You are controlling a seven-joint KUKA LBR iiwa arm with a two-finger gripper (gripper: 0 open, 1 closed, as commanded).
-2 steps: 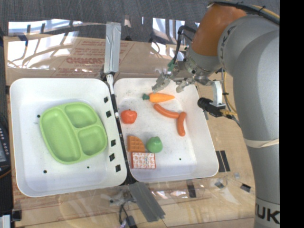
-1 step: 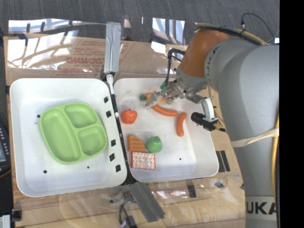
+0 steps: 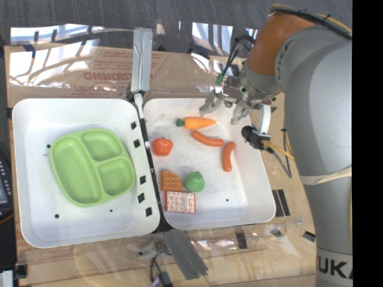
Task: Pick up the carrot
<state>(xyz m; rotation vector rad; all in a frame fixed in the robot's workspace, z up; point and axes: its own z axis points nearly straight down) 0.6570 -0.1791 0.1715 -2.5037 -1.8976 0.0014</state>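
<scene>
I hover my claw [image 3: 225,108], fingers spread and holding nothing, just above-right of the carrot [image 3: 198,123]; next I judge I must descend and straddle it.

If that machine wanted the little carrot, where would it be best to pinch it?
Probably across the thick middle of the carrot, coming straight down. It lies flat and lengthwise, green top toward the left, tapering to the right, so the narrow tip might slip. The tool hovers just above and right of it, with a sausage lying close below.
</scene>
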